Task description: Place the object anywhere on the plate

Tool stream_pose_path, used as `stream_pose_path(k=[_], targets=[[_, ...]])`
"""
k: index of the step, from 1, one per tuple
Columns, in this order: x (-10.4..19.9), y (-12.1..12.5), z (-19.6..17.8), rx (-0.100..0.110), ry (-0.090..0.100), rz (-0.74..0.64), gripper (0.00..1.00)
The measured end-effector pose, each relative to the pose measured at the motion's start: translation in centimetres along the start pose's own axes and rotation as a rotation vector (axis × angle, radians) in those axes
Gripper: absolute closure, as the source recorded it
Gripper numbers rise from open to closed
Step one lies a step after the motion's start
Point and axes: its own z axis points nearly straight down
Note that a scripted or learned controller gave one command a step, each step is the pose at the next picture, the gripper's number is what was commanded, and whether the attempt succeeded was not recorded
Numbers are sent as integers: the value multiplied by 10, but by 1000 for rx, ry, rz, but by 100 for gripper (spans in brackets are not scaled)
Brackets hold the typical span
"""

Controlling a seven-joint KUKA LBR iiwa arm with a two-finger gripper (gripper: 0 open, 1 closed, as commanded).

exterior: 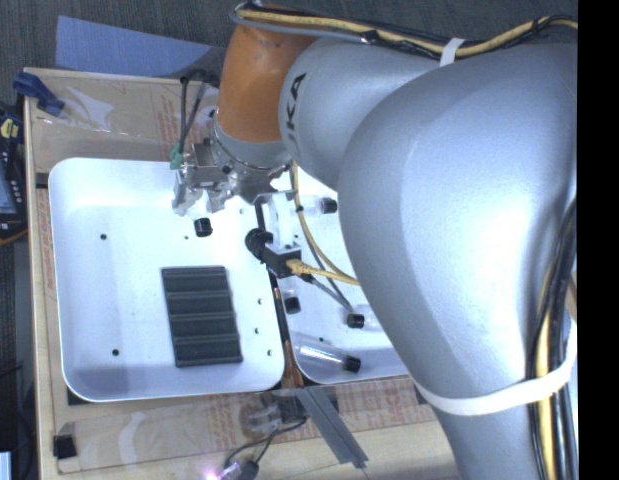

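A dark ridged rectangular plate [201, 315] lies flat on the floor of the left white bin [89, 298], toward its near right side. My gripper [196, 196] hangs over the far right part of that bin, beyond the plate's far edge. A small black object [202, 227] sits just in front of the gripper's tip, between it and the plate. I cannot tell whether it rests on the bin floor or touches the gripper. The arm's orange band [251, 83] rises behind the gripper.
The grey arm covers most of the right bin [334, 373]. In its visible strip lie a clear tube-like item [321, 351] and a few small black pieces [356, 320]. A black cable clamp [261, 245] and yellow cables [319, 268] hang by the divider between the bins.
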Motion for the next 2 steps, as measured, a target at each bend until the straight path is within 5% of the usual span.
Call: stream_pose_path(k=[1, 2], targets=[[46, -64, 102, 5, 1, 132, 100], [42, -53, 71, 5, -1, 763, 100]])
